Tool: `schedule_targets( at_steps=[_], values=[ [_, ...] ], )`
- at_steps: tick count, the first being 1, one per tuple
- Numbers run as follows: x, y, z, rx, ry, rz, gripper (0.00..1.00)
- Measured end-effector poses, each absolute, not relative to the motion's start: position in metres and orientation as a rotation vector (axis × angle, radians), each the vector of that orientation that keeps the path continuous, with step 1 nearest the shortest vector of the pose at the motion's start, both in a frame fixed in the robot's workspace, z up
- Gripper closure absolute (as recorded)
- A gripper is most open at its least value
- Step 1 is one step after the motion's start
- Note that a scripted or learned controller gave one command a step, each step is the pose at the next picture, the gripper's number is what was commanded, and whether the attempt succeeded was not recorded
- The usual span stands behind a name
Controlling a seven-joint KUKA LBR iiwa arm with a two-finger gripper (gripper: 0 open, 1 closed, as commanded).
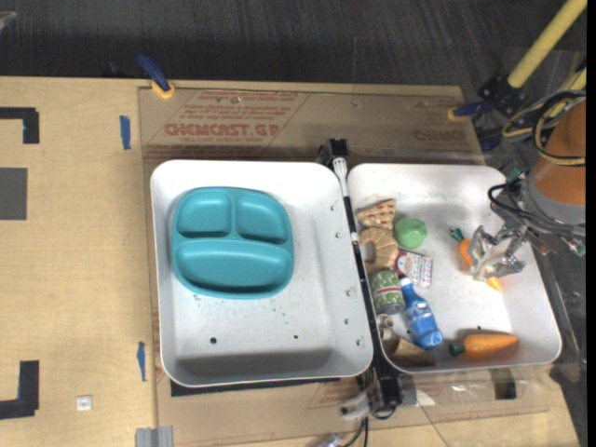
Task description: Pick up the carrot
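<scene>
I see the orange carrot [486, 345], green-tipped, lying near-right in the right bin [540, 305]; gripper [492, 259] grasp I cannot tell.

A tan tabletop [74, 277] is seen w/ black tape marks [20, 124] at left; dark carpet [279, 26] is shown beyond. Blue clamps [154, 74] are fixed to a cardboard sheet [307, 119].

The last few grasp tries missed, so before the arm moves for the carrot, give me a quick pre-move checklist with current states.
1. Carrot in sight, front of right bin: ok.
2. Carrot's top unobstructed: ok.
3. Gripper over the carrot: not ok, it sits farther back in the bin.
4. Fingers open: cannot tell.
5. Blue bottle apart from carrot: ok.
6. Room at the bin's front wall: cannot tell; carrot lies close.
</scene>
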State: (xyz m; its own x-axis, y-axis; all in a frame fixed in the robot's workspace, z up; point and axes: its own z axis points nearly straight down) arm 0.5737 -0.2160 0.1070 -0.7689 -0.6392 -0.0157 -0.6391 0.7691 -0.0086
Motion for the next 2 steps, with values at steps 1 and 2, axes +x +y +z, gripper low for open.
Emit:
schedule_targets(
  at_steps=[1,2],
  values=[
    [0.5759,-0.1926,0.0904,-1.495,2.756,-0.010,1.00],
    [0.5761,-0.1923,0.0897,-1.494,2.754,-0.010,0.00]
  ],
)
